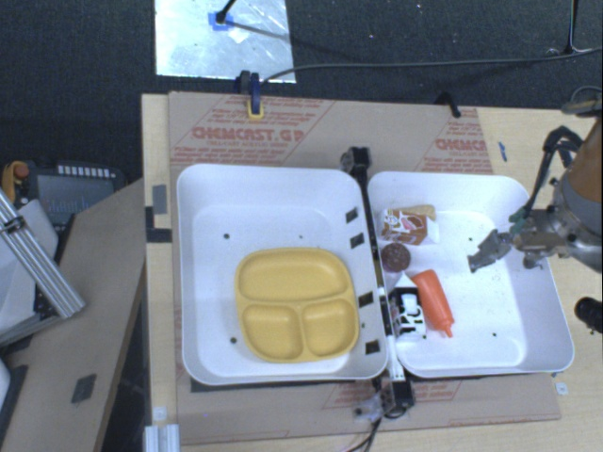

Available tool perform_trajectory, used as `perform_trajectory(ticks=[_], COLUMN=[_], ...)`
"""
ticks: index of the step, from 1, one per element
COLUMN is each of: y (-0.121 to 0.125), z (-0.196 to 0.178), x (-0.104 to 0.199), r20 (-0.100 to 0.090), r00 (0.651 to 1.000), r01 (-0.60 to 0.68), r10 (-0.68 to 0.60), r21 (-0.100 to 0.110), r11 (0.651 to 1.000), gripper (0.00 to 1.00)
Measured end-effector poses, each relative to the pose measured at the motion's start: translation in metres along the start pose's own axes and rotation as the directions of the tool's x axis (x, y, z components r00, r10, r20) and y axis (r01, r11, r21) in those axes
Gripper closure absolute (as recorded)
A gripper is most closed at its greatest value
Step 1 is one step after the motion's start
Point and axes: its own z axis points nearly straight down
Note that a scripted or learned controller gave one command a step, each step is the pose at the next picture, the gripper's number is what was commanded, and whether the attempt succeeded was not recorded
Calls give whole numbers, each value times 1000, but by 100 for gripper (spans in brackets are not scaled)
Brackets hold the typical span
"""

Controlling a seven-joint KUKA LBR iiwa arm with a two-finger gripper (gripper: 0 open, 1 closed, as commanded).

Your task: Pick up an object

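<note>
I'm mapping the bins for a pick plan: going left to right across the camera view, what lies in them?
yellow divided plate → round brown piece → orange carrot-shaped toy → tool, above the right bin.

Gripper over the right bin

Gripper hovers above the right bin; orange carrot toy lies just beside it, empty-fingered.
</note>
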Motion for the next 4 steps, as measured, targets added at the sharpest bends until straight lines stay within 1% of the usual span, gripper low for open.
perform_trajectory(ticks=[1, 2, 3, 4], y=[2, 4, 3, -2], z=[-5, 56, 119, 162], x=[0, -6, -4, -5], r20=[2, 0, 0, 0], r00=[1000, 1000, 1000, 1000], r01=[2, 0, 1, 0], r10=[-2, 0, -1, 0], r21=[-10, -4, -4, -5], r11=[1000, 1000, 1000, 1000], gripper=[0, 0, 0, 0])
